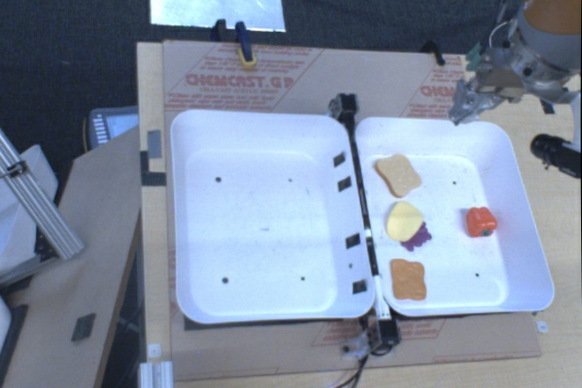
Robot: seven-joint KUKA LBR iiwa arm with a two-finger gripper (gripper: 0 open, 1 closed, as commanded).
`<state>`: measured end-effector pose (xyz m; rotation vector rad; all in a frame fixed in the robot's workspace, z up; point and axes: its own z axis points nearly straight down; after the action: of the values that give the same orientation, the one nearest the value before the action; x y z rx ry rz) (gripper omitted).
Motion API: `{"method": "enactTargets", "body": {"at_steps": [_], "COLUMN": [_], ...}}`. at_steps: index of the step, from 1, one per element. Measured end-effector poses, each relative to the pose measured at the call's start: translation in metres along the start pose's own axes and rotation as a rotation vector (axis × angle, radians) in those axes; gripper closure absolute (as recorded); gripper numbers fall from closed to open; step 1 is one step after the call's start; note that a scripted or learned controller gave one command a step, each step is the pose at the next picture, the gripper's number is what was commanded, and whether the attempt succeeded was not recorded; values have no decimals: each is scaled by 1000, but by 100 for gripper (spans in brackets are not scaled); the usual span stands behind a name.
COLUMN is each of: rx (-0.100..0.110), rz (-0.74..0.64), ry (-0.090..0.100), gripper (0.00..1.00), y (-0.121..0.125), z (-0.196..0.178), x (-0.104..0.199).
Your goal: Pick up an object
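Your arm point(546, 4) comes in at the top right, orange band up near the frame corner, grey wrist below it. The gripper point(462, 112) hangs at the far rim of the right bin point(523, 223), around that bin's back edge and slightly toward its right half. You can't read the finger state from this angle; tips are too small and blurred against the cardboard, so I can't tell whether they are apart or together. Nothing visible between them. All pickable objects sit in the right bin. A tan bread slice point(398, 174) lies near the back left of that bin, close to the divider. Nearer the camera is a pale yellow round piece point(404, 220), and it touches, partly overlaps, a small purple item point(419, 237) at its lower right. Nearer still, an orange-brown toast-like slab point(408, 279) lies by the front left corner. A red-orange pepper-like piece point(481, 222) sits to the right, apart from the others, about mid-depth. The gripper is well apart from every one of them; closest is the bread slice. The left bin point(182, 195) sits beside it, the two joined along a black clipped seam point(357, 195). Both rest on a printed cardboard sheet point(273, 73).
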<state>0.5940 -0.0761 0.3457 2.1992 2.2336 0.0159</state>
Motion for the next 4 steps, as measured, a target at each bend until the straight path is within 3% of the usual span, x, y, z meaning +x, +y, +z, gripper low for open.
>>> {"method": "enactTargets", "body": {"at_steps": [1, 2, 3, 4], "rx": [2, 5, 10, 6], "rz": [2, 6, 9, 7], "ry": [2, 0, -1, 1], "gripper": [100, 100, 100, 100], "y": [-50, -81, -104, -101], "z": [-74, -133, -122, -163], "x": [83, 149, 174, 217]}}
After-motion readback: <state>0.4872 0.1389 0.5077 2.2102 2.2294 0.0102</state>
